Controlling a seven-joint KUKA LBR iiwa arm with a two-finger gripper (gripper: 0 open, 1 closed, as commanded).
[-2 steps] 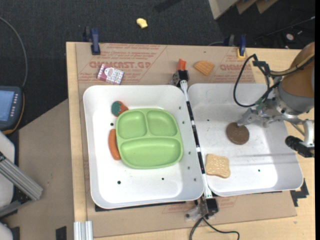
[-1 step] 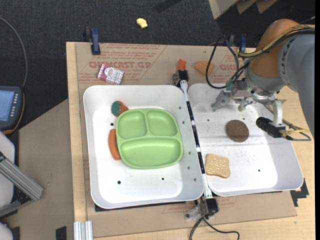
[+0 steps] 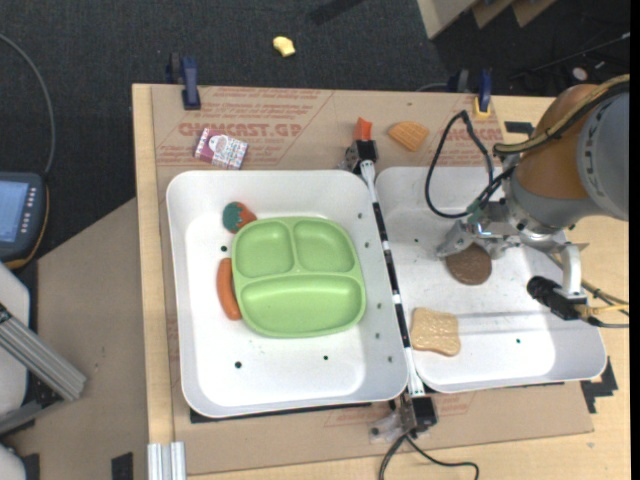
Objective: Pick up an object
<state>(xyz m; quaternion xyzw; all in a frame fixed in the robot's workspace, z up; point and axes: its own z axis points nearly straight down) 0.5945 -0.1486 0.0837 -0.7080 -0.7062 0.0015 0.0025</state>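
Brown, round, flat cookie-like disc [image 3: 468, 266] lies on the floor of the right shallow white bin [image 3: 520, 353], in its upper middle part, directly under the two-finger gripper [image 3: 470, 240] of the grey arm with the orange band [image 3: 570, 163], which reaches in from the right; the gripper's metal tips sit just at the disc's upper edge, seemingly touching or almost touching it, and whether the gripper is open or closed cannot be told from this slant, nor is the disc seen between them. Toward the near left corner of the same bin lies a tan slice of toy bread [image 3: 436, 332], well apart from the gripper. A black cable [image 3: 440, 163] loops from the wrist over the bin's far side. The left shallow white bin [image 3: 200, 368] holds a light green plastic tray with three compartments [image 3: 298, 276]; an orange carrot-shaped toy [image 3: 228, 288] lies just beside the tray's left edge, and a small teal and orange round toy [image 3: 237, 216] lies near its upper left corner. Beyond the bins, on the cardboard-covered bench [image 3: 290, 118], rest a tan croissant-like toy [image 3: 408, 135] and a small pink and white packet [image 3: 220, 148]
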